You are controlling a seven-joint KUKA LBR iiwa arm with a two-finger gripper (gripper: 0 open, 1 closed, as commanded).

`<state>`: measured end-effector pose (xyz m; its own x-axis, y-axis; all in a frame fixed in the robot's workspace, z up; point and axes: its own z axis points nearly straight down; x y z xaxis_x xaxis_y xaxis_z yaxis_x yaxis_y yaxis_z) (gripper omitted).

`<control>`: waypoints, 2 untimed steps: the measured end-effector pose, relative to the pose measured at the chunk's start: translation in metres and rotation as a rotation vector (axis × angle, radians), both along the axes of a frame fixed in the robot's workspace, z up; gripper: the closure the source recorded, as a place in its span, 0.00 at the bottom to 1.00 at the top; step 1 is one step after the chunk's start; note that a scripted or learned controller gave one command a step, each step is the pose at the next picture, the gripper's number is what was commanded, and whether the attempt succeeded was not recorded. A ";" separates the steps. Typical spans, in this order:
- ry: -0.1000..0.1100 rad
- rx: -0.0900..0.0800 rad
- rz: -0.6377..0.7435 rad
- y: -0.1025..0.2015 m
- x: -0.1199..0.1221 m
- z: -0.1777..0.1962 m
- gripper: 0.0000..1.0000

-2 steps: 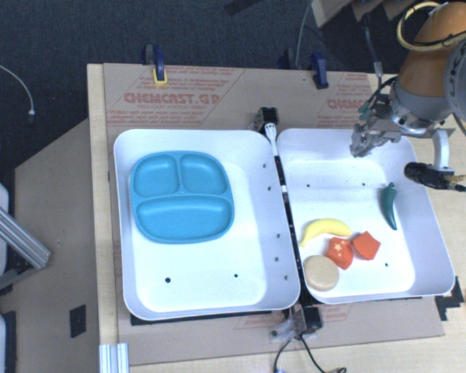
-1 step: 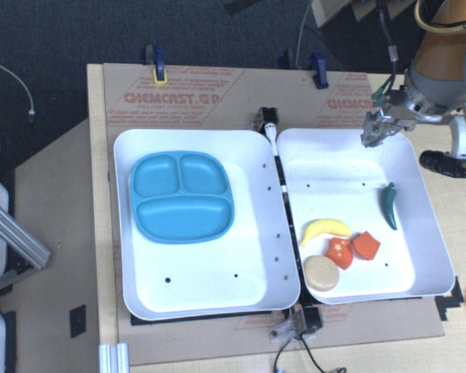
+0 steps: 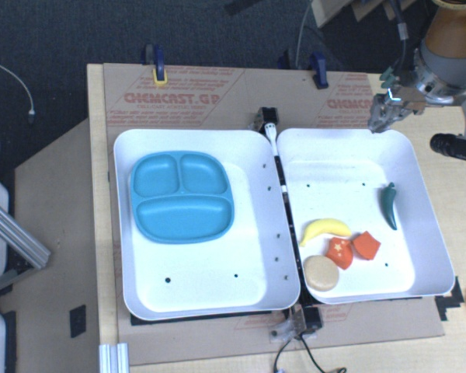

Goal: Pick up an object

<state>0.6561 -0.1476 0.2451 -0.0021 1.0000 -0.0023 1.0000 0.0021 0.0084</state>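
Observation:
The right white bin [image 3: 326,150] holds a yellow banana [image 3: 326,228], two red pieces [image 3: 352,249], a round beige disc [image 3: 321,273] and a dark green pepper [image 3: 389,204] by its right wall. My gripper [image 3: 384,118] hangs over the bin's far right corner, well apart from all of these. Nothing shows between its fingers. The fingers are small and dark against the rim.
The left white bin [image 3: 140,278] carries a blue divided plate [image 3: 182,196]. Clamps [image 3: 158,62] sit on the cardboard's far edge. A black hinge strip [image 3: 276,169] runs between the bins. Cables trail off the bench at the back.

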 end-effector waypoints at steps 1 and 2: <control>0.003 0.001 -0.001 0.000 0.001 0.021 1.00; 0.010 0.004 0.003 0.054 -0.015 0.025 1.00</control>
